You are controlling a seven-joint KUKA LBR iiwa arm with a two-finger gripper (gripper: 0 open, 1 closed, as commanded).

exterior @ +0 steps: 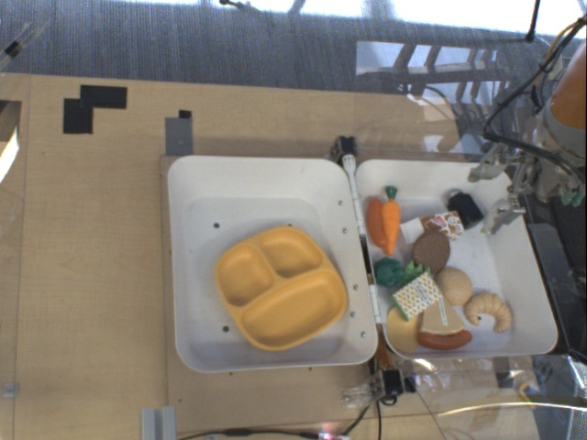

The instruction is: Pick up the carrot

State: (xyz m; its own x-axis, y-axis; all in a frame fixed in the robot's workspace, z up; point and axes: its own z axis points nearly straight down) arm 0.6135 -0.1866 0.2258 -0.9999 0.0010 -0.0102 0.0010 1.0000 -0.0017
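Observation:
The carrot (pixel 391 225) is orange with a green top. It lies lengthwise at the left side of the right bin (pixel 537 287), green end towards the back, touching an orange-red piece (pixel 375 220) on its left. My gripper (pixel 495 192) hangs over the back right part of that bin, well to the right of the carrot and apart from it. It is open with nothing between its fingers. A black block (pixel 465 209) lies just left of the gripper.
The right bin also holds a small printed box (pixel 444 225), a brown disc (pixel 430 252), broccoli (pixel 390 271), a green packet (pixel 417 293), a beige ball (pixel 454 285), a croissant (pixel 488 310) and a sausage (pixel 444 339). A yellow divided plate (pixel 280 287) sits in the left bin (pixel 197 200).

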